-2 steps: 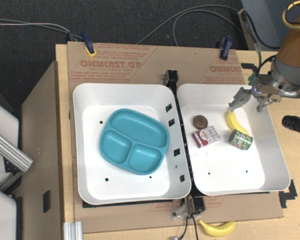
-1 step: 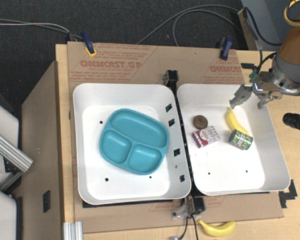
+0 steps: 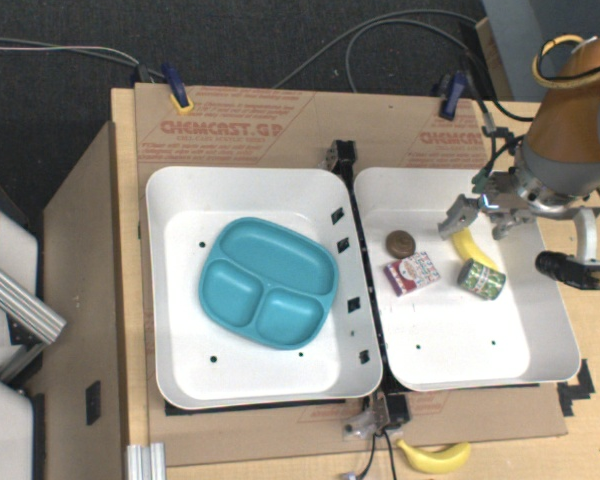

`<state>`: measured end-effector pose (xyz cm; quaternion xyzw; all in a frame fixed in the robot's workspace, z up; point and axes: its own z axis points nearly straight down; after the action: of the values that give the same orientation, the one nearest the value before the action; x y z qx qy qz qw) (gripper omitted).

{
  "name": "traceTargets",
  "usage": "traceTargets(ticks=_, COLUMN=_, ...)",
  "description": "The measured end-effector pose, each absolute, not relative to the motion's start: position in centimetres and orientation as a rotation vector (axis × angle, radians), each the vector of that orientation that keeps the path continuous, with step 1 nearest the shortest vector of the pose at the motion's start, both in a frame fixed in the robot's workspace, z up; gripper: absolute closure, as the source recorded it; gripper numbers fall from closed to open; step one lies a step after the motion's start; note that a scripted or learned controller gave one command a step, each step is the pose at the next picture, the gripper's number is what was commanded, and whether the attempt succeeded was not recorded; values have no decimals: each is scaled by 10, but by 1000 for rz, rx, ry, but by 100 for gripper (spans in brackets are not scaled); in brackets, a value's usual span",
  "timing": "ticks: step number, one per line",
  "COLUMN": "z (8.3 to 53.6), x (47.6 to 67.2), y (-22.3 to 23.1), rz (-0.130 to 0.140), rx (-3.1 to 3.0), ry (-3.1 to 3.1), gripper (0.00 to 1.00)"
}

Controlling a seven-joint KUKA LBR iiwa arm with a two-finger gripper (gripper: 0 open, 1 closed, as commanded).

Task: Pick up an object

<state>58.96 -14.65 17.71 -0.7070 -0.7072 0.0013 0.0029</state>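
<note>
Where the arm enters at right of frame, we find the gripper (image 3: 483, 218) spread open, holding nothing, just above a yellow banana (image 3: 472, 248) in the right bin (image 3: 540, 363), beside a green can (image 3: 481, 280).

The arm (image 3: 570, 108) is cut off by the right edge. The hand (image 3: 483, 218) covers the banana's (image 3: 472, 249) upper end — its fingers perhaps parted, hard to tell.
</note>
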Motion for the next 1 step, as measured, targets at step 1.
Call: traceTargets(ticks=1, z=120, x=597, y=-141, rz=4, rx=-2214, ry=-2219, gripper=0)
